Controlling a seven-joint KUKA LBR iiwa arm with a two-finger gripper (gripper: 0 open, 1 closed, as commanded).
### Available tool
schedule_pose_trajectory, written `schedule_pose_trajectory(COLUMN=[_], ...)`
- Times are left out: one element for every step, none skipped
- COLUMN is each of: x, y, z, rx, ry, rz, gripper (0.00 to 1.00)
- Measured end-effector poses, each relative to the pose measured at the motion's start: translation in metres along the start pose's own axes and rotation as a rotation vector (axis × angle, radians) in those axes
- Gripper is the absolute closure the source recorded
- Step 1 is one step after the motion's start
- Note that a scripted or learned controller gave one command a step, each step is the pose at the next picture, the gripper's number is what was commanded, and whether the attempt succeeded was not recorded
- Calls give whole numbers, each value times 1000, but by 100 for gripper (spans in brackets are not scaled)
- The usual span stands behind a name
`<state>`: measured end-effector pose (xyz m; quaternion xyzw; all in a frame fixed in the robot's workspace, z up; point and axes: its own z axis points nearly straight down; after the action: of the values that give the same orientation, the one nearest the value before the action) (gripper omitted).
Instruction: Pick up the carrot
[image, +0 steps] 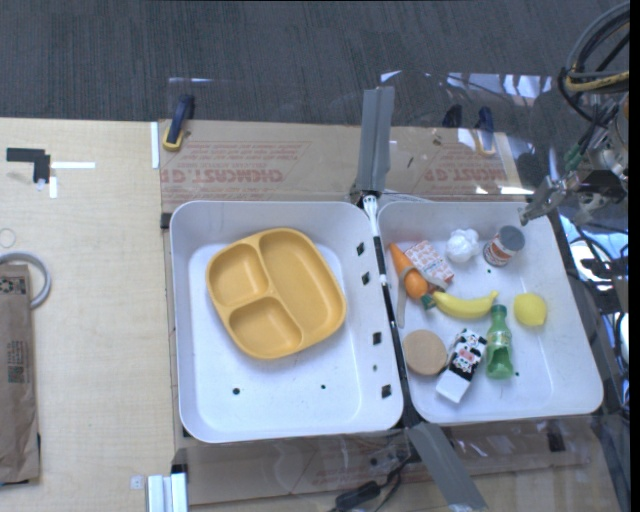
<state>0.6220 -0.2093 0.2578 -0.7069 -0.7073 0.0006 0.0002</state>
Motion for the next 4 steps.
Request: schedule_pose_trajectory(x=[88, 133, 164, 195], y=[30, -44, -70, -82], z=[47, 67, 67, 67], rx=[1, 2, 2, 2], ry=[0, -1, 0, 0], rz=[-90, -113, -92, -411], gripper=[0, 0, 0, 0])
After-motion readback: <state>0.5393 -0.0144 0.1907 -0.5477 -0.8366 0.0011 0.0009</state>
